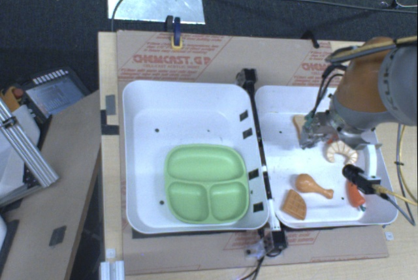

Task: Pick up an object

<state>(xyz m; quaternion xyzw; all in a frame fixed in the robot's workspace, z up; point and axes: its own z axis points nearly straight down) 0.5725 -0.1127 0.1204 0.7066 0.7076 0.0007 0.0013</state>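
Gripper (311, 135): low in right bin (281, 102), finger state indiscernible. Nearby: croissant (341, 153), drumstick (313, 186) (probably light, rigid toys); drumstick's narrow shank looks easiest to pinch.

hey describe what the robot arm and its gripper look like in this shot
The arm is bulky and rounded, grey with a broad orange band above the wrist. Thin dark cables run down beside it to the gripper, a small dark metallic unit with pale grey fittings.
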